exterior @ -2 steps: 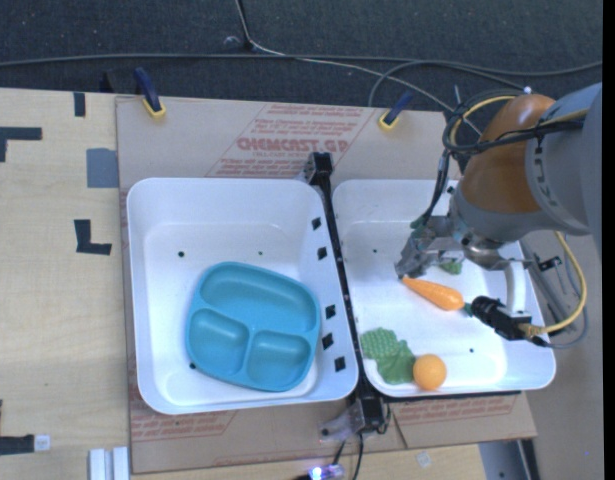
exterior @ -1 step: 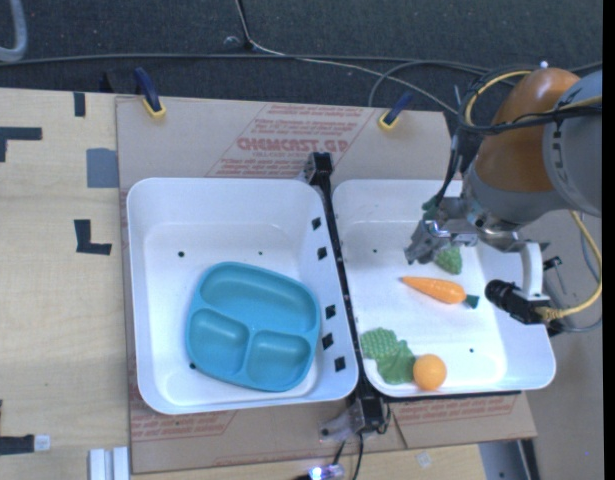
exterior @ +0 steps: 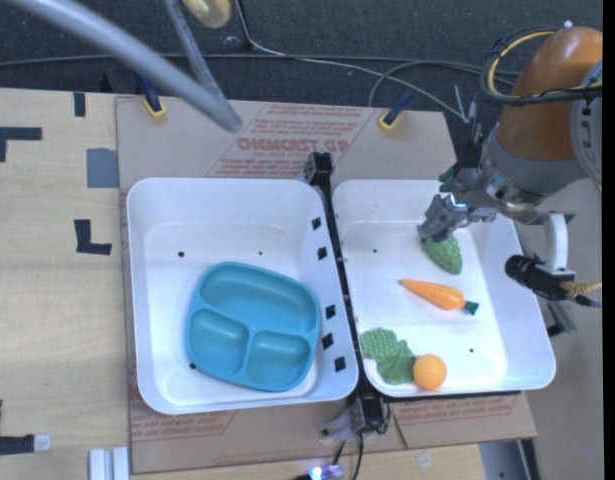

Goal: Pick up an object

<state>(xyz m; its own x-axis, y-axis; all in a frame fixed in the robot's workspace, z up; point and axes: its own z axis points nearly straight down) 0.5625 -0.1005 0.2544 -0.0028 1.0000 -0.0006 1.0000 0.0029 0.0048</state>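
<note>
- Far left of the pincer (exterior: 442, 218), in the left bin (exterior: 147, 268), lies a blue tray (exterior: 252, 325): smooth moulded plastic, rounded corners, three shallow compartments, tilted a little against the bin's edges.
- Between the two bins runs a black divider (exterior: 332, 268), well left of the pincer.
- Down and to the left of the pincer, near the right bin's (exterior: 522, 358) front wall, sits a knobbly green leaf (exterior: 385, 351), soft-looking and flat, with an orange ball (exterior: 429, 371) touching its right edge; the ball is smooth and round.
- Below the pincer lies a carrot (exterior: 434, 294), glossy orange with a dark green stub; its long axis runs left to right, tip to the left, slightly slanted.
- Directly under the pincer, touching or nearly touching it, lies a second green leaf (exterior: 447, 256), bumpy in texture, its long axis running down and to the right, away from the fingertips.
- That leaf is, in my judgement, the thing the pick turns on: it lies just below the tool, so the move is a short straight descent, not a sideways reach.
- Whether the pincer is parted or clenched I cannot tell; the wrist hides that, and nothing is plainly lifted.
- Right of it rises the grey arm with its orange band (exterior: 557, 78).
</note>
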